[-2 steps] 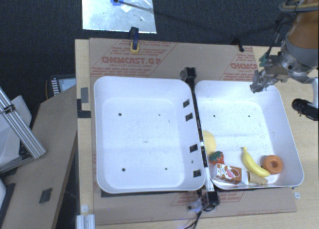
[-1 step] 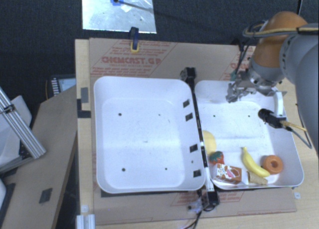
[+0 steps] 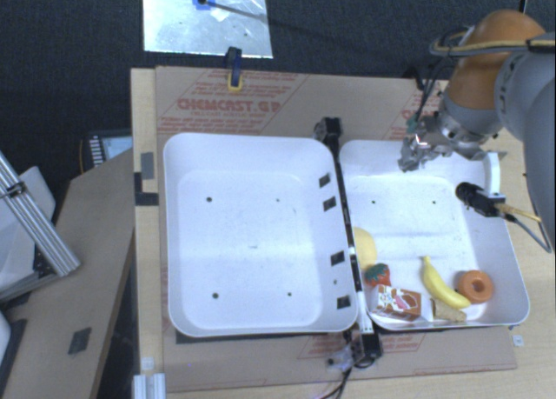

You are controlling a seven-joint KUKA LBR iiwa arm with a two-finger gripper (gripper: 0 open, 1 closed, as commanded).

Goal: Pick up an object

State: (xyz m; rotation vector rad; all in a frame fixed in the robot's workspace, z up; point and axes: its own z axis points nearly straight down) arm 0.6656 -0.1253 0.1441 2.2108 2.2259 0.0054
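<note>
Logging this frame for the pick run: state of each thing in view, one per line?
gripper: over right bin's back edge, nothing visibly held
banana: lying flat in right bin
orange ring: flat, beside banana
red-white packet: lying flat, front edge
yellow fruit: against divider
left bin: level on bench

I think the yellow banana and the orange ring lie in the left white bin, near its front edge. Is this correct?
Not quite. The camera view shows the yellow banana and the orange ring in the right white bin, near its front edge, not in the left white bin.
</note>
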